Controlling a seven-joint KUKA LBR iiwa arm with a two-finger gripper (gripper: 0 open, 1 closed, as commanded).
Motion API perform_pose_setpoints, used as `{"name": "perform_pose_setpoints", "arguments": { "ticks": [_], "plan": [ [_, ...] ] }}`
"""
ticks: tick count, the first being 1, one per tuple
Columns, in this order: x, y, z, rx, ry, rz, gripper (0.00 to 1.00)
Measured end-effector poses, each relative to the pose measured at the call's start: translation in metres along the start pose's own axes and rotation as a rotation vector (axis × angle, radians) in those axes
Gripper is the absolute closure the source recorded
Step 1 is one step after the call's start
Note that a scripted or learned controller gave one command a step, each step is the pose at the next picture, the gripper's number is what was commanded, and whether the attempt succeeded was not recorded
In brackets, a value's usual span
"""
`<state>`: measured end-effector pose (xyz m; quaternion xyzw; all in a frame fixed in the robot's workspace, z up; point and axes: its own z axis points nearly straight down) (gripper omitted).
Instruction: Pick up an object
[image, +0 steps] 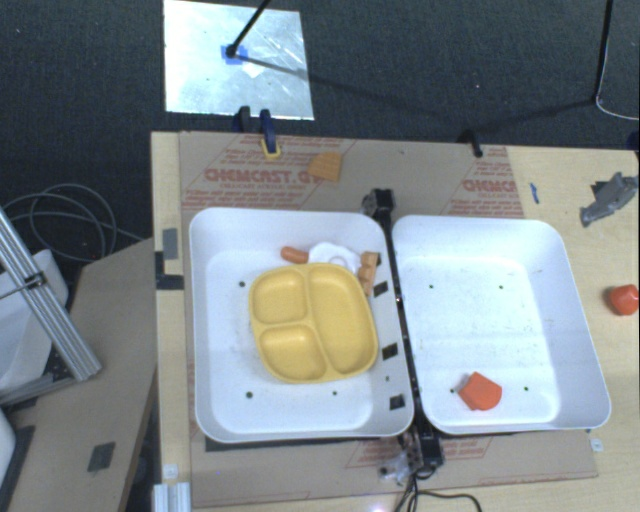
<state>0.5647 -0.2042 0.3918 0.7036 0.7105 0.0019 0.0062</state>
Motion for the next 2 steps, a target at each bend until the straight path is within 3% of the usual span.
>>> {"name": "perform_pose_setpoints", "arguments": {
  "ticks": [1,2],
  "plan": [
    [-0.0001,0.0010,-0.0116,-0.005,-0.002,-0.005,1.00],
    [-0.0002,0.0009,-0.0113,-0.004,-0.002,-0.004,0.00]
  ]
}}
